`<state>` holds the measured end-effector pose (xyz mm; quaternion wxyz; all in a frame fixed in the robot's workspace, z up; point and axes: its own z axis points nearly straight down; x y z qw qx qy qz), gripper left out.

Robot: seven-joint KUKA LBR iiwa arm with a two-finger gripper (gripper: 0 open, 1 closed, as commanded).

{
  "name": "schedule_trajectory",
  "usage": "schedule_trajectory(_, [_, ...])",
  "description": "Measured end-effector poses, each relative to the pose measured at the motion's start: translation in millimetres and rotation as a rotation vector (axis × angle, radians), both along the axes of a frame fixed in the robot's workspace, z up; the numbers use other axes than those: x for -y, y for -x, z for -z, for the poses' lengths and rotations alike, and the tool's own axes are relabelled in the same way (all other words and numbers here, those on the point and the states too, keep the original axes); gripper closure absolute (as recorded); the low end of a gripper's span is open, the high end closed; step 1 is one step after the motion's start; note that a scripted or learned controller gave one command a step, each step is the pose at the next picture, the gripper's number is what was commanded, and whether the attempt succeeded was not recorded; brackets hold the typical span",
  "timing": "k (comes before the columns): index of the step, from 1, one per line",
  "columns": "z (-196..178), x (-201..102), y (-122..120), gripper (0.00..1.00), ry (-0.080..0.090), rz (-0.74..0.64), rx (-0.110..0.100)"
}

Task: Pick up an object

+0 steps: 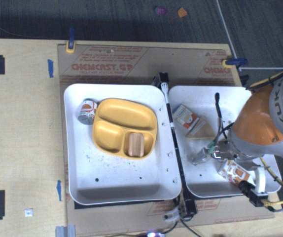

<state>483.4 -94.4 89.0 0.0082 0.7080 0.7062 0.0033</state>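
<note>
A: The grey arm with the orange band (260,120) is over the right-hand shallow white bin (200,191), and its jaws (211,152) are low over that bin's floor, near the middle.

B: Wide or narrow?

A: Can't tell, the wrist and cables cover the fingers from up here. Nothing is visibly between them.

B: What lies closest?

A: A small crumpled grey metallic piece (199,157) sits just to the left of the jaws, close to touching, though I can't say it does. Above and to the left of the jaws lies a small flat carton with orange and blue print (188,118), resting against a pale tan card (203,130). Below and to the right of the jaws is a white and orange wrapped packet (235,173), partly under the arm.

B: And the other bin?

A: The left-hand shallow white bin (82,181) is well to the left of the jaws. It carries a yellow plastic divided tray (117,117) with a tan cylindrical block (135,144) lying in its lower right compartment, and a small red and silver can (87,111) on its side, touching the tray's left rim. Both bins stand on a brown cardboard sheet (102,63) on the pale wooden worktop (18,147).
</note>
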Motion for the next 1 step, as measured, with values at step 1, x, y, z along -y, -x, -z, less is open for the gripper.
schedule_trajectory(1, [0.0, 0.1, 0.0, 0.0, 0.0, 0.0, 0.0])
